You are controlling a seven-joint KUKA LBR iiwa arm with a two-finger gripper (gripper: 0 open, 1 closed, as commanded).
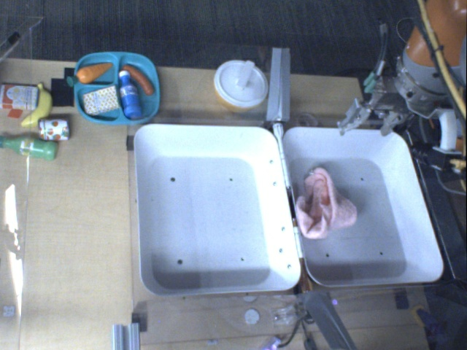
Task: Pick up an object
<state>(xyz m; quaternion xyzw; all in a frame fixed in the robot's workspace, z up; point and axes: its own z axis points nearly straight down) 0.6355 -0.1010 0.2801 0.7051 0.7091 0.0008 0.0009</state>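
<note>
Right white bin [408, 195] with crumpled pink cloth [323, 204], hand [368, 119] above rim.

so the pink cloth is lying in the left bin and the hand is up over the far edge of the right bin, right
Not quite. The camera view shows the pink cloth crumpled in the right bin, close to its left wall, not in the left bin. The rest stands: the hand is up over the far edge of the right bin.
</note>
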